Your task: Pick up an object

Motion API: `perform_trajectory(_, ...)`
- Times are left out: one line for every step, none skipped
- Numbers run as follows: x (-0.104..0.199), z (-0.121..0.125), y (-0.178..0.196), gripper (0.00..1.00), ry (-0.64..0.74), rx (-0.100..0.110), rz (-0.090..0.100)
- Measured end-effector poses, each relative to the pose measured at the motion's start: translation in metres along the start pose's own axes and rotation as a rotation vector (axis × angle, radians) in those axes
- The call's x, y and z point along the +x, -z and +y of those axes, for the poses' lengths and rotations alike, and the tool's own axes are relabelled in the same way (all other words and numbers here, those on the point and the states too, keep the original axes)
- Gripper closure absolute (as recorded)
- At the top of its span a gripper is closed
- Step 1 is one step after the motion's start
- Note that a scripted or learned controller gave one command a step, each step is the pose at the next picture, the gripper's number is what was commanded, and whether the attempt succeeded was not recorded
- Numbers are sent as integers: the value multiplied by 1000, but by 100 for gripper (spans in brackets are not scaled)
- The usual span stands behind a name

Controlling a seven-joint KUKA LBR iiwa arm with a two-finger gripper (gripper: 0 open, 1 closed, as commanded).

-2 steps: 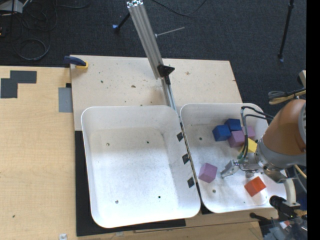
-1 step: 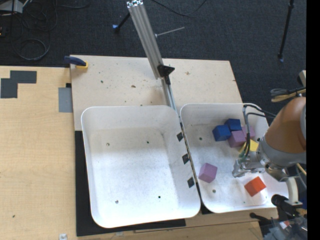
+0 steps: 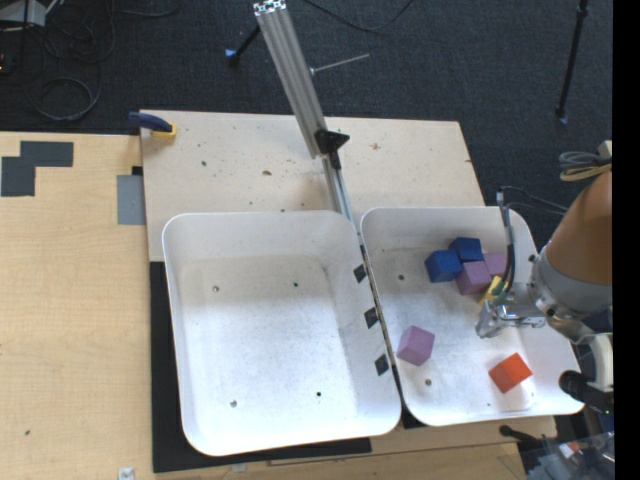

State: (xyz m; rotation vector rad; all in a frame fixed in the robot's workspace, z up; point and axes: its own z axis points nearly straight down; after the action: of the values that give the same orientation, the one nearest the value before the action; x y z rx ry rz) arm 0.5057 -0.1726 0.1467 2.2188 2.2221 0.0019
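1. Orange block [image 3: 511,372] sits at the lower right of the right bin [image 3: 430,213], near its bottom rim and on its own.
2. Purple cube [image 3: 415,345] is in the same bin, lower left part, close to the wall shared with the left bin [image 3: 260,318], tilted on a corner.
3. Gripper [image 3: 495,320] comes in from the right edge of the frame, low over the right bin, above and a bit left of the orange block. I can't tell how far open it is, and I see nothing held in it.
4. Purple blocks [image 3: 474,276] are just up-frame of the gripper; I can't tell if they touch it.
5. Two blue blocks [image 3: 444,265] lie against the purple ones on their left and upper side.
6. Left bin: just dark specks on its floor.
7. Metal rail [image 3: 295,68] slants from between the bins toward top centre.
8. Blue and yellow clamp [image 3: 152,124] is at the bench's [image 3: 230,158] upper left corner.
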Motion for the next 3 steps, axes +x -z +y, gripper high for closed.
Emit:
perform_trajectory(1,2,42,100,0,0,0)
perform_trajectory(0,3,72,100,1,0,0)
perform_trajectory(44,-2,74,100,3,5,3)
